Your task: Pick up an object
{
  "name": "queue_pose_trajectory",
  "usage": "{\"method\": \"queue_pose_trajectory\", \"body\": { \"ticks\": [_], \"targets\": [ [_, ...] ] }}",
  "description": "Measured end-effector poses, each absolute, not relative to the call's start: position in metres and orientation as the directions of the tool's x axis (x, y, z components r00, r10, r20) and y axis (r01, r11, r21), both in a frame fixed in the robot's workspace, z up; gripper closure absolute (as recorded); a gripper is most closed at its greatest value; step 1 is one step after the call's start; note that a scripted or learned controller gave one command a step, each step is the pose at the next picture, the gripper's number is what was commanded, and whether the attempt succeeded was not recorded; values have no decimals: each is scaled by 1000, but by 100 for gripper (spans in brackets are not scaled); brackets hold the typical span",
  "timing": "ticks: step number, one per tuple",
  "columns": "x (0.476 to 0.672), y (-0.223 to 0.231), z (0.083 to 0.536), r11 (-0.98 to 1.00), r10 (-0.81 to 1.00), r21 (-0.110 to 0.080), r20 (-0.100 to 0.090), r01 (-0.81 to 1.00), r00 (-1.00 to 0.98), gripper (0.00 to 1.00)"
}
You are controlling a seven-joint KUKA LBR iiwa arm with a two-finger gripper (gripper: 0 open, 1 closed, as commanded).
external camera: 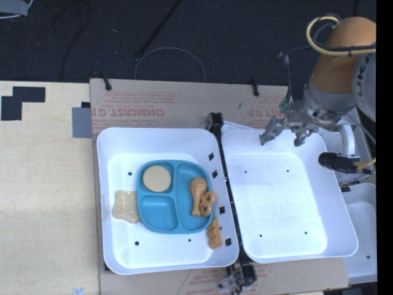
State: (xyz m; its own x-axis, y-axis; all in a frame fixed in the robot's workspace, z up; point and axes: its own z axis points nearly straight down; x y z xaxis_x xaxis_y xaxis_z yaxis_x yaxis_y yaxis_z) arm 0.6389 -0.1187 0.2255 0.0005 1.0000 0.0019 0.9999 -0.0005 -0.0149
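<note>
A blue divided plate [161, 212] lies in the left bin [116, 146]. A round tan cookie [156, 178] rests in its upper left compartment, and a tan pretzel-like piece [201, 196] lies in its right compartment. A pale slice of bread [126, 206] sits on the bin floor just left of the plate. A small brown piece [214, 233] lies by the plate's lower right corner. My gripper [284, 136] hangs above the far edge of the right bin [288, 201], its two fingers spread apart with nothing between them, far from all the objects.
The two bins sit on a cardboard sheet [184, 103], joined by a black divider strip [222, 183]. A pale wooden bench top [43, 195] stretches to the left. Dark floor with cables lies beyond the back edge.
</note>
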Motion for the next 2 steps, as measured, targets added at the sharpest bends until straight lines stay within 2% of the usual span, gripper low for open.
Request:
{"method": "queue_pose_trajectory", "body": {
  "ticks": [1, 2],
  "targets": [
    [642, -119, 233, 1, 1000, -1, 0, 1000, -1, 0],
    [634, -118, 172, 1, 1000, -8, 1, 1000, -1, 0]
  ]
}}
